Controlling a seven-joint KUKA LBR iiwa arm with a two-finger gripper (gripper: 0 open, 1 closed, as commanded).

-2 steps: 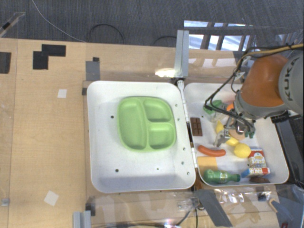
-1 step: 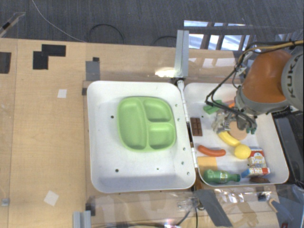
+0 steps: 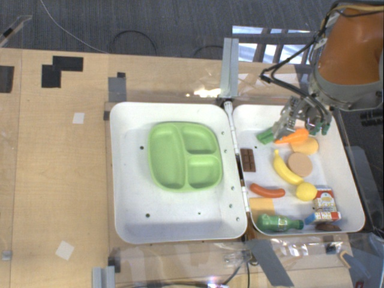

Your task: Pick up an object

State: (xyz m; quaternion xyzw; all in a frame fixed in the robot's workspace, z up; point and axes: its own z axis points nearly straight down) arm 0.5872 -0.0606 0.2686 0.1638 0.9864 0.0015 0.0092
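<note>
The claw (image 3: 295,122) hangs low in the back part of the right bin (image 3: 351,179), directly over a toy carrot (image 3: 292,138), and from this slanted view I cannot tell if it is open or closed, or if it already touches the carrot. The carrot lies flat with its green leaves (image 3: 264,137) pointing to the left, and I judge that it is the thing to pick. To do this step well, the claw should come down straight on the orange body, not on the leaves, and close across the narrow side, so the carrot does not roll away. Just beside the carrot are a yellow banana (image 3: 285,169) and a round beige disc (image 3: 301,164), so the descent needs care not to push them. After closing, a slow straight lift is best. Farther to the front lie a lemon (image 3: 305,191), a red sausage (image 3: 267,191), a green bottle (image 3: 277,222) and a small carton (image 3: 324,202). The left bin (image 3: 129,215) holds a green divided plate (image 3: 183,155).
</note>
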